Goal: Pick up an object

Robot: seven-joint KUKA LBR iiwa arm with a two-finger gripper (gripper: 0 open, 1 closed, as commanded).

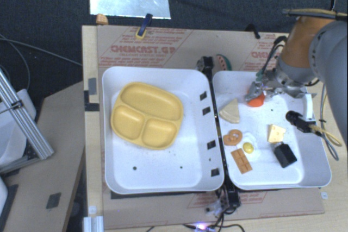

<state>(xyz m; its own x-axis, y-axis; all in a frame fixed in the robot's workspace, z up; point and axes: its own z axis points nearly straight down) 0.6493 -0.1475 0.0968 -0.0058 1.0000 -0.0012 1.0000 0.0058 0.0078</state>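
The gripper (260,91) is low in the right bin (312,174), at a small orange-red object (256,99); whether it is open or closed I cannot tell (the wrist hides it). This looks like the grasp stage; next comes a straight lift to test the hold

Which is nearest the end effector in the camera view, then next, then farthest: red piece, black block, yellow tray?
1. Red piece, right bin, right beside the end effector.
2. Black block, right bin's near right part.
3. Yellow tray, left bin.
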